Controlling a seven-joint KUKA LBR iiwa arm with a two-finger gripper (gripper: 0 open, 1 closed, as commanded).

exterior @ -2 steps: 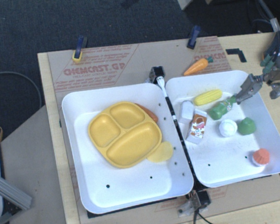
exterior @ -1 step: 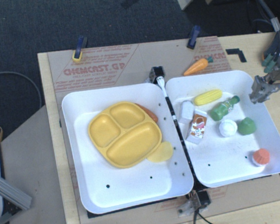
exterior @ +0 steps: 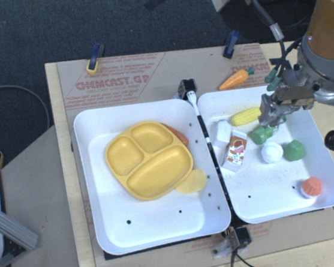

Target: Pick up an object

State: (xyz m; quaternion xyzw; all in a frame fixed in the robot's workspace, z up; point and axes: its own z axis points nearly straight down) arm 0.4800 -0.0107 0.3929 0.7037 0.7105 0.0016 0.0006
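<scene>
Camera view is showing the pincer (exterior: 272,121) hanging low over the right bin (exterior: 267,208), its tip sitting just above a small green object (exterior: 260,135), with a corn cob (exterior: 244,116) just beside it and a white round piece (exterior: 271,152) close below. Whether the pincer is apart or together I cannot tell from this slant, and nothing is visibly clamped in it. The crowding is looking risky: a descent slightly off centre could be nudging the corn or the white piece, or the green object could be slipping sideways out of the grasp.
</scene>
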